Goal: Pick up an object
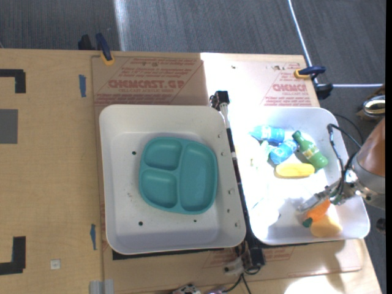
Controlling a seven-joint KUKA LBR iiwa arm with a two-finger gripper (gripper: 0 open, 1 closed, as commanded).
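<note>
1. Brown cardboard sheets (147, 81) printed with red lettering cover the bench under two shallow white bins, and grey carpet runs along the far side.
2. Inside the right bin (269, 228), at its near right corner, lies an orange carrot-shaped toy (316, 212) with a green tip pointing left.
3. Touching the carrot's near side sits a yellow-orange lump (326, 227), close to the bin's near wall.
4. Right over the carrot's far end hangs the gripper (320, 198); its thin metal fingers (311, 200) point left and down, and they seem to lie close together just above the toy, though glare makes the grip hard to judge.
5. Behind the gripper, the arm (372, 164) enters from the right edge, grey with an orange patch.
6. Farther back in the same bin lies a yellow banana-like piece (294, 171), with a green bottle (310, 150) just beyond it and to the right.
7. Left of the bottle lie two blue pieces (274, 135), one behind the other, near the bin's far middle.
8. Filling the middle of the left bin (116, 164) is a teal divided plate (179, 174) with three compartments, lying flat.
9. Blue and orange clamps (309, 72) grip the cardboard at its far edge.
</note>
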